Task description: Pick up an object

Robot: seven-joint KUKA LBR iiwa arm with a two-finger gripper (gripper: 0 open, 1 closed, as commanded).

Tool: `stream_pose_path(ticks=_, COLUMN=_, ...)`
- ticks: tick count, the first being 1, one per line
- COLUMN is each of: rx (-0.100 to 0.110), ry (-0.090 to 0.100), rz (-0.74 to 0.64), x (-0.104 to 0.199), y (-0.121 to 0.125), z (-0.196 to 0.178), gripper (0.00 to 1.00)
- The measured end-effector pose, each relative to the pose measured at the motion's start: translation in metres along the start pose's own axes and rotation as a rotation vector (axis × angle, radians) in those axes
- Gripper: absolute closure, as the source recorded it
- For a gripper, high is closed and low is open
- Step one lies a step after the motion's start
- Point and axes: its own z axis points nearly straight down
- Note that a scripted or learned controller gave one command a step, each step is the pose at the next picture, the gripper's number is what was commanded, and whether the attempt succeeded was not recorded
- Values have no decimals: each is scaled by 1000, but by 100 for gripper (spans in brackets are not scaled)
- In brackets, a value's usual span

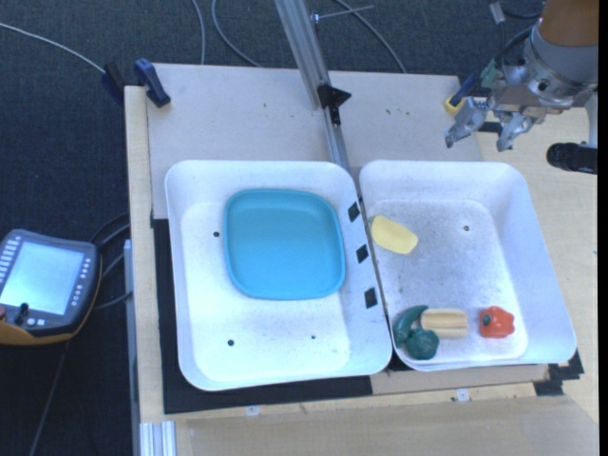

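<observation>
Yellow soft-looking plastic lemon-shaped piece (393, 235) judged light, slightly slippery; best gripped across its narrow middle. Grey two-finger claw (484, 124) is seen released, nothing held, above desk (237, 112).

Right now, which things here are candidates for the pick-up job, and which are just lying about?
Belonging to the job:
- yellow piece, right bin
- green vegetable
- tan block
- red tomato-like piece
- claw, open, above the right bin's far edge, holding nothing

Lying about:
- blue plate, left bin
- handheld controller beside the bench
- blue clamp
</observation>
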Motion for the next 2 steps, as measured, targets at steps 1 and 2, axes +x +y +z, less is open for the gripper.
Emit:
stream_pose_path(ticks=1, rx=5, ry=1, rz=0, x=-6, y=8, z=51, gripper=0)
stream_pose_path(ticks=2, rx=4, ry=1, rz=1, x=-10, y=2, z=96, gripper=0)
